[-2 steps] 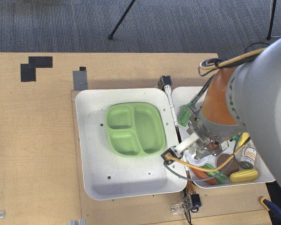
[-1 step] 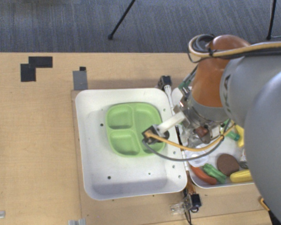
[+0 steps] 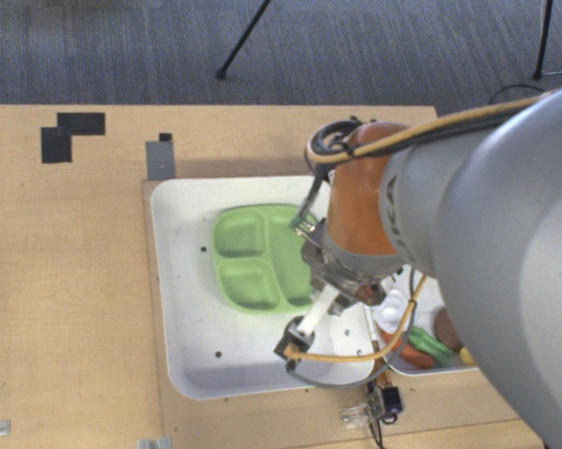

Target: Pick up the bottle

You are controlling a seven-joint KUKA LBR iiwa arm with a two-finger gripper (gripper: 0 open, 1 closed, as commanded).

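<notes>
Gripper (image 3: 296,340) beside green tray (image 3: 255,258)

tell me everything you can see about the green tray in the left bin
The green tray is a light green divided plate, plastic by its look, with rounded corners and raised ridges splitting it into compartments: two smaller ones on its left side, stacked one above the other, and a larger one to their right. It lies flat, right way up, on the floor of the left white bin, toward the bin's upper middle. Its right edge is hidden behind the arm's wrist. The visible compartments hold nothing.
</notes>
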